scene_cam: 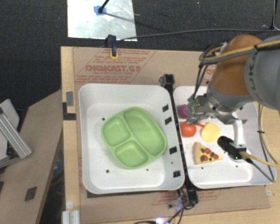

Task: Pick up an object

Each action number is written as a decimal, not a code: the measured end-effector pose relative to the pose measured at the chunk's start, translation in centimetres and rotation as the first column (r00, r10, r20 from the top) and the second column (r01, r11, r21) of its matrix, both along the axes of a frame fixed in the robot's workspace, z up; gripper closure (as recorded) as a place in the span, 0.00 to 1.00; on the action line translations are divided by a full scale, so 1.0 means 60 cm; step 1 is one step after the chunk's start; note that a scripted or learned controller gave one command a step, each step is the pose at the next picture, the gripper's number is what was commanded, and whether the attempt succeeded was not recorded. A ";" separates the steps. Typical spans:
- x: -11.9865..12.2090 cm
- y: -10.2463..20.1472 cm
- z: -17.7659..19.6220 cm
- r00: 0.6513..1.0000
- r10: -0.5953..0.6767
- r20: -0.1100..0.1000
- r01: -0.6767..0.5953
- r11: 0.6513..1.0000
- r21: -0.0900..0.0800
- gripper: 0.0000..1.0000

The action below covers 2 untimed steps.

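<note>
Over the near-left part of the bin (224, 175) on the view's right, the end effector (194, 116) hangs low at the end of the grey arm (266, 73). I cannot tell whether it is apart or together, because the wrist covers it from above. Nothing can be seen caught in it.

The closest thing is the tomato (188, 130), just beside the end effector on the side toward the camera and a little toward the wall between the bins. It is round, so it has no long axis to line up with, and by my reckoning it is the likely target. A short drop and a small shift toward the camera would bring the end effector over it.

Room is tight. The purple piece (182, 110) lies just beside the end effector toward the dividing wall. The yellow lump (210, 132) sits close on the tomato's other side, and the pizza slice (205, 154) lies flat nearer the camera. The tomato is also close to the wall, so a grip set parallel to the wall looks safer.

The bin floor is smooth and white, and a round toy could roll if nudged. The other bin (95, 174) holds a green plate (133, 136), and both bins sit on the table (130, 59).
</note>
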<state>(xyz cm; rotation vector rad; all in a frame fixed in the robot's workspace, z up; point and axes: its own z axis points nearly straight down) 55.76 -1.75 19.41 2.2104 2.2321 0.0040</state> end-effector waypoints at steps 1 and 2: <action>-0.002 0.084 -0.003 1.000 0.000 -0.001 0.000 1.000 0.001 1.00; 0.001 0.157 0.007 1.000 -0.001 0.000 0.001 1.000 0.000 1.00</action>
